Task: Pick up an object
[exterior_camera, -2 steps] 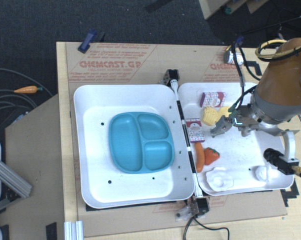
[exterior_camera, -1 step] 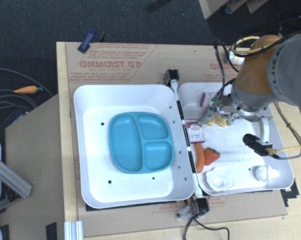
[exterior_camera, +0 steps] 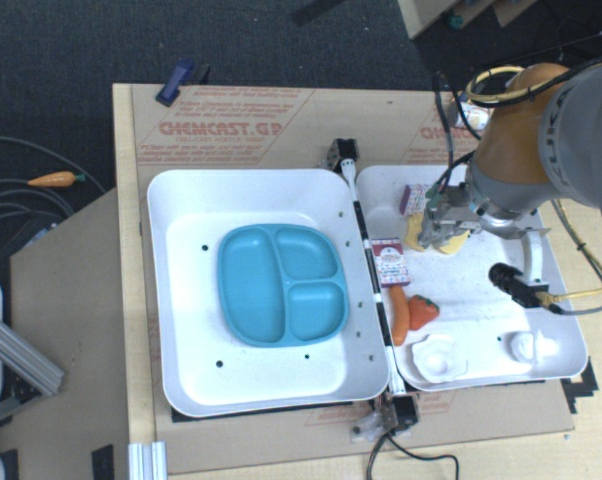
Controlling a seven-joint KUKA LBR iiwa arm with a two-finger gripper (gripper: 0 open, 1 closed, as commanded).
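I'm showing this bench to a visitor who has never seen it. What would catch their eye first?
First the blue divided tray, alone in the middle of the left bin. Next the grey and orange arm reaching in from the right, its tool down over a yellow item at the back of the right bin. Then the carrot and red piece near the divider.

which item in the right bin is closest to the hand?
The yellow item, directly under the hand. The purple packet is just beside it; the red-and-white box and the orange carrot lie farther off.
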